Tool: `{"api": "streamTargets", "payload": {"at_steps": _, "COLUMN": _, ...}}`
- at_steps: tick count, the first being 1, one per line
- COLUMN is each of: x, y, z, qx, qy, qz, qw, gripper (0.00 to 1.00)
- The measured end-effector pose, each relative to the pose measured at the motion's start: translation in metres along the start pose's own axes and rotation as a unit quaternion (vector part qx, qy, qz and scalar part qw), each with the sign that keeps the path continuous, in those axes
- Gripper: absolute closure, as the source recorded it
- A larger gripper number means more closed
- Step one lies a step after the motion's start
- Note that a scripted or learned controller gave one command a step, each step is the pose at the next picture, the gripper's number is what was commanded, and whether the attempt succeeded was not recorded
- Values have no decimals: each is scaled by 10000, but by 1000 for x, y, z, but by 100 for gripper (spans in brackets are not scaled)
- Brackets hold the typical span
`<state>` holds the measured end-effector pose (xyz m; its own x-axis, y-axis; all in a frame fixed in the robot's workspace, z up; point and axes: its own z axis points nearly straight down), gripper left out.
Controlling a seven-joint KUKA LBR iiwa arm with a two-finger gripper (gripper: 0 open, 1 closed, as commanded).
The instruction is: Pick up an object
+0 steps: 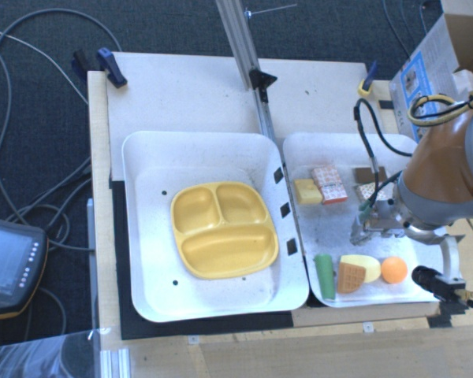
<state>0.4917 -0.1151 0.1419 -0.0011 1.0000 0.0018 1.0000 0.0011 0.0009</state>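
Grey fingers point(368, 228) above right bin point(340, 146)

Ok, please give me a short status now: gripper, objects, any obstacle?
Gripper low over right bin, nothing seen held. Orange ball, green cylinder, red-patterned box lie loose. Yellow divided plate in left bin.

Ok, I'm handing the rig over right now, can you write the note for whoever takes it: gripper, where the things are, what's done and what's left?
Gripper: low over the right bin, mid-bin; nothing visibly held.
Right bin, far side: yellow block touching a red-and-white patterned box; a smaller patterned piece beside the arm.
Right bin, near edge: green cylinder, waffle-textured orange piece overlapping a yellow piece, orange ball.
Left bin: yellow divided plate.
Done: no pick visible.
Left: grasp one object and lift it.
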Motion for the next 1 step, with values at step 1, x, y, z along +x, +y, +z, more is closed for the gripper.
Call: {"api": "streamTargets", "payload": {"at_steps": 1, "x": 7, "y": 1, "z": -61, "qx": -34, "qy": -14, "qz": -8, "qw": 10000, "gripper": 100}}
